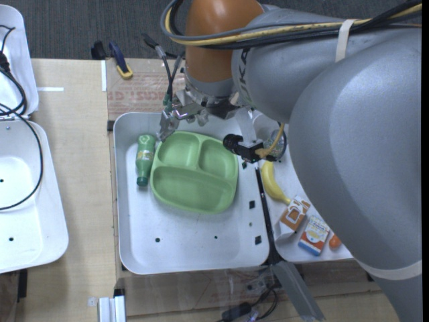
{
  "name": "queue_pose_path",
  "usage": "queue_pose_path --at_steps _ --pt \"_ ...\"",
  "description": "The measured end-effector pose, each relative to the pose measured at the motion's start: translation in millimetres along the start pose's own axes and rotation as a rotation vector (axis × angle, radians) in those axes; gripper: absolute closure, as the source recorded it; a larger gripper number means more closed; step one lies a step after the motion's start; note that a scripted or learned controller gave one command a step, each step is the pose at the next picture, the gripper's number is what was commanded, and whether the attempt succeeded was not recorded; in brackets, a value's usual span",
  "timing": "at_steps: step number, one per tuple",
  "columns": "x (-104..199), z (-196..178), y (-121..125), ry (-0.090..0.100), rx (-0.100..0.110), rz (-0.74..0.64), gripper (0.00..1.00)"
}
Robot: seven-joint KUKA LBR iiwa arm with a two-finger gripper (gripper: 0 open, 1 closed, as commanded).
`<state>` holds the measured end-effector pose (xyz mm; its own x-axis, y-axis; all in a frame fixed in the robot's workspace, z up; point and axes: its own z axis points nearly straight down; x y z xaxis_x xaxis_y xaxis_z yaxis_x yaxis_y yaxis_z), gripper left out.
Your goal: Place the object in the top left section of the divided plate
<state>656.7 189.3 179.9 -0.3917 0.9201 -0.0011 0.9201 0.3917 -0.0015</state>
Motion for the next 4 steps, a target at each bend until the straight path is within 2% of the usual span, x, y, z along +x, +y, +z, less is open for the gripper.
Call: queue_pose_path --at_steps 1,2,3,4 --pt "0 0 0 0.0 0.0 0.0 0.0" --pt "5 -124 5 -0.001 -0.002 -0.374 0.0" --pt "55 46 -75 0.001 0.002 -0.249 0.0" --pt "50 37 -75 0.0 0.003 -0.238 1.0"
